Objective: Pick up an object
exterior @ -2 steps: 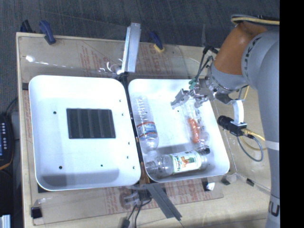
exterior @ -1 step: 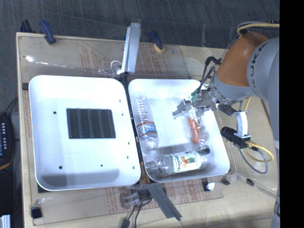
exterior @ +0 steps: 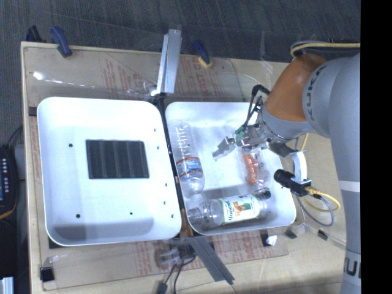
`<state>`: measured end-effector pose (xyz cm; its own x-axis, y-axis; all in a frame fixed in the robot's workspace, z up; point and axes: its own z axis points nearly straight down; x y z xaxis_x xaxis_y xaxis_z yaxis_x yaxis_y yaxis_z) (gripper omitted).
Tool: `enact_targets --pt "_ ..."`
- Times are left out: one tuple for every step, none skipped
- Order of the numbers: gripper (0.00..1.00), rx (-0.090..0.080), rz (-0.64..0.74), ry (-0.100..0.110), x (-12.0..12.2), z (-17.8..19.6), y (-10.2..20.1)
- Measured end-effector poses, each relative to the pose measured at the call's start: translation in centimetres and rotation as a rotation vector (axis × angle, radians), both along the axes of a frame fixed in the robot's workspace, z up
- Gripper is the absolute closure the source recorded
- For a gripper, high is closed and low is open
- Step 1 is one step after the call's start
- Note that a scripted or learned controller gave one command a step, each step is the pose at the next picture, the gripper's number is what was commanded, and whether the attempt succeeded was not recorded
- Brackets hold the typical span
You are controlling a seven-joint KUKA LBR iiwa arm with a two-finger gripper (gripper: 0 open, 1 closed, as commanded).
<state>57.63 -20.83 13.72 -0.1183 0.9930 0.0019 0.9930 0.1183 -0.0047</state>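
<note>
Three clear plastic bottles lie in the right bin [exterior: 208,114]. One with a blue label [exterior: 187,162] lies along the bin's left wall. One with a green and orange label [exterior: 229,211] lies along the front wall. A third with orange contents [exterior: 252,170] lies toward the right side. My gripper [exterior: 228,146] hangs over the middle of this bin, just up and left of the orange bottle. Its fingers stand apart with nothing between them.
The left bin [exterior: 61,188] has a dark ribbed rectangle [exterior: 117,158] on its floor. A metal bar [exterior: 168,63] rises behind the seam between the bins. Blue clamps [exterior: 60,40] sit at the bench's back edge. Cables [exterior: 315,195] trail to the right of the right bin.
</note>
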Motion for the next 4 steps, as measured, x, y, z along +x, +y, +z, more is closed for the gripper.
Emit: enact_targets --pt "0.0 -0.002 0.053 -0.004 0.4 2.8 -0.1" --pt "0.0 -0.001 -0.012 -0.002 5.8 -0.8 0.2" --pt "0.0 -0.002 0.04 -0.005 3.4 4.6 -0.1" --pt "0.0 -0.001 0.096 -0.002 0.4 6.6 -0.1"
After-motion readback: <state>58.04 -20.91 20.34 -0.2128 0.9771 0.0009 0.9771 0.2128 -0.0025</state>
